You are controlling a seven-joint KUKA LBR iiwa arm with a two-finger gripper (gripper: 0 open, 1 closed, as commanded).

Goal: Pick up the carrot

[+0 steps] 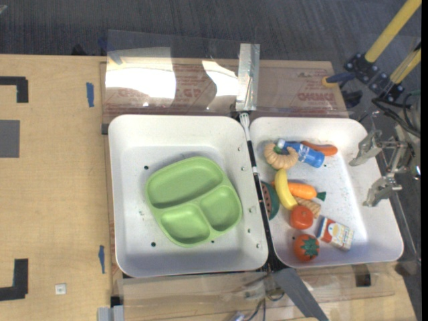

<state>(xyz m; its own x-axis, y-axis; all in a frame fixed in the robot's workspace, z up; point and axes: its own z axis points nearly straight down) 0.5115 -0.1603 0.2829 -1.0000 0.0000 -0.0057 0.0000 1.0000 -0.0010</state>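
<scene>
The carrot point(302, 190) is a short orange piece with a green end, lying in the middle of the right bin point(374, 243). It rests against a yellow banana point(283, 188), just above a red tomato point(301, 217). My gripper point(369, 177) hovers over the right bin's right rim, well to the right of the carrot. Its two metal fingers point(366, 152) are spread open with nothing between them.
The right bin also holds a ring-shaped pastry point(281, 154), a blue bottle point(306, 154), an orange item point(321, 147), a watermelon slice point(269, 200), a second red fruit point(305, 247) and a small carton point(334, 233). A green divided plate point(194, 199) lies in the left bin point(127, 152).
</scene>
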